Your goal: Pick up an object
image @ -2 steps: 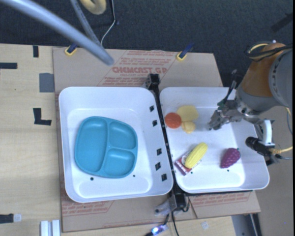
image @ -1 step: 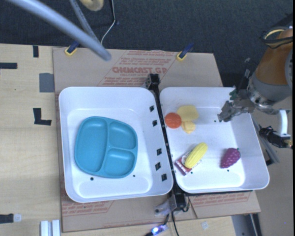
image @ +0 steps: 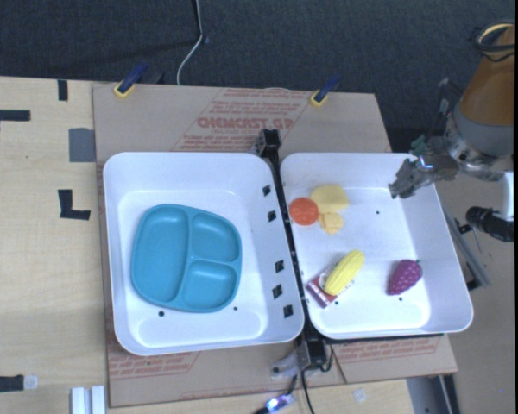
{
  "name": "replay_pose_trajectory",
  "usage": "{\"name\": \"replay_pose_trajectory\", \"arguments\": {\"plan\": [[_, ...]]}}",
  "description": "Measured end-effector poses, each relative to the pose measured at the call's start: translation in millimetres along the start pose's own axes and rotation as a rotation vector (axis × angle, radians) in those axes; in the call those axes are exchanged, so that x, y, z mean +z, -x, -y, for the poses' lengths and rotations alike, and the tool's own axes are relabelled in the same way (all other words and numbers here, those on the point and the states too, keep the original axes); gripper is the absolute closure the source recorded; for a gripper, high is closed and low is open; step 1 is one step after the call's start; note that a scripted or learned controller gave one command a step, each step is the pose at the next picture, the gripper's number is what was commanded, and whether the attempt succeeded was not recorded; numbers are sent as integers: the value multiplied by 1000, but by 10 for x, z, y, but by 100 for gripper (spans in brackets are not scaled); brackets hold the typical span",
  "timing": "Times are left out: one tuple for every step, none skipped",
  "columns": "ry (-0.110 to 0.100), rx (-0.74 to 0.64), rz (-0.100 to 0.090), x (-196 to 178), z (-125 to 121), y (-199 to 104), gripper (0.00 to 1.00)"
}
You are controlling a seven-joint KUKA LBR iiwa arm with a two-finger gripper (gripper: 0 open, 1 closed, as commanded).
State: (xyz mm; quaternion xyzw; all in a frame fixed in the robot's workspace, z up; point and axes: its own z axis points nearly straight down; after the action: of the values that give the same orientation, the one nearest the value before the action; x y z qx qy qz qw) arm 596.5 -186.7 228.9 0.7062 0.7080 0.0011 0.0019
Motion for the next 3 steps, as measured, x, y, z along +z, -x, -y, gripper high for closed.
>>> {"name": "replay_pose_trajectory", "arguments": {"plan": [[0, 1, 1, -533, -13, -3, 100], [-7, -2, -2, -382, 178, -532, 100], [-6, -3, -2, -353, 192, -1014, 100]]}}
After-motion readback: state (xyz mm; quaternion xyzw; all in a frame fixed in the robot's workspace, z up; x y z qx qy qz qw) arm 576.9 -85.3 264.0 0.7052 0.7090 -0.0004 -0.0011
